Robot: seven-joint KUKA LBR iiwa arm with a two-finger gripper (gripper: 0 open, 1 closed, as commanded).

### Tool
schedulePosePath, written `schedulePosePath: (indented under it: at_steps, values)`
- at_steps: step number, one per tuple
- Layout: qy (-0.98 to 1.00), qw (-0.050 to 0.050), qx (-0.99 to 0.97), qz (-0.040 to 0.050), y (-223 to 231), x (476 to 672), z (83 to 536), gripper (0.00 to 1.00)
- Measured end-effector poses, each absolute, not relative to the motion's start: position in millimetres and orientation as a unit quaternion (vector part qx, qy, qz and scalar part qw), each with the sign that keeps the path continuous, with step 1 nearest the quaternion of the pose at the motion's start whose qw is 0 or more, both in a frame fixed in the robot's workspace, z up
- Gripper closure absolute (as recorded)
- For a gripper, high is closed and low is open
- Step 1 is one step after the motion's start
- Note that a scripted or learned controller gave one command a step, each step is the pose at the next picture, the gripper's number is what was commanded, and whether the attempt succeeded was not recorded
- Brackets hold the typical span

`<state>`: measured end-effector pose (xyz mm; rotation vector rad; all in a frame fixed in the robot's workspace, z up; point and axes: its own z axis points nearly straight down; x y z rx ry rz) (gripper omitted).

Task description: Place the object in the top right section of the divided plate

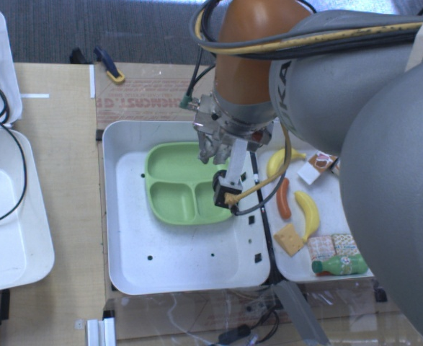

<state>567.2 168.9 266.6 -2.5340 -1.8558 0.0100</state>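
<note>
Apparently you are only partway, for the gripper (218, 154) hangs over the top right section of the green plate (169, 166) in the white bin (128, 236), yet the arm (254, 42) hides that section, so you cannot tell whether the gripper is open, closed, or carrying the object.
</note>
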Motion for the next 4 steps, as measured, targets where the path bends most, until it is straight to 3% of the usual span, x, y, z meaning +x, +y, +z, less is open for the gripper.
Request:
schedulePosePath:
  at_steps: [1,2,4]
  values:
    - [-0.625,-0.001,-0.78,0.0015,128.2,614.0,375.2,1.0]
    - [-0.612,0.0,-0.791,0.0026,213.3,659.3,391.6,1.0]
    - [-0.49,0.0,-0.872,0.0018,228.3,659.4,417.1,1.0]
